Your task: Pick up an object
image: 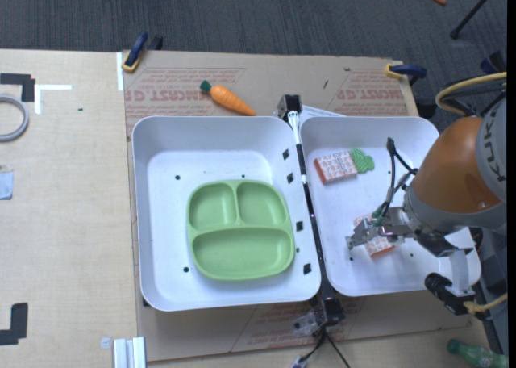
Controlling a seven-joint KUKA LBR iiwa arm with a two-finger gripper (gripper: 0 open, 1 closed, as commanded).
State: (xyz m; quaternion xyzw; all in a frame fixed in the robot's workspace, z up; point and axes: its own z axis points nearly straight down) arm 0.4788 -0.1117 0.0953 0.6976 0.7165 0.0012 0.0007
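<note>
Worktop (64, 221): pale wood, with a brown cardboard sheet (355, 88) under the bins.

Arm (459, 169): grey, orange band above the wrist, reaching in over the right bin.

Left shallow white bin (161, 156): holds a pale green plastic divided plate (240, 229) lying flat near its centre.

Right shallow white bin (419, 278): holds the two loose items listed below.

Gripper (367, 237): low in the right bin, fingers down around a small red-and-white packet (379, 248). Whether the fingers are wide, narrow, or closed on the packet cannot be told; the metal parts and the packet blur together.

Orange-and-white printed card with a green tab (343, 165): flat near the far wall of the right bin, well apart from the gripper.

Small orange toy carrot with green top (228, 98): on the cardboard, outside the bins.

Risk, as a judgement: the packet looks small and flat, so the fingers may close above it or only pinch an edge, letting it slip free on the lift. Pressing too low could scrape the bin floor.
</note>
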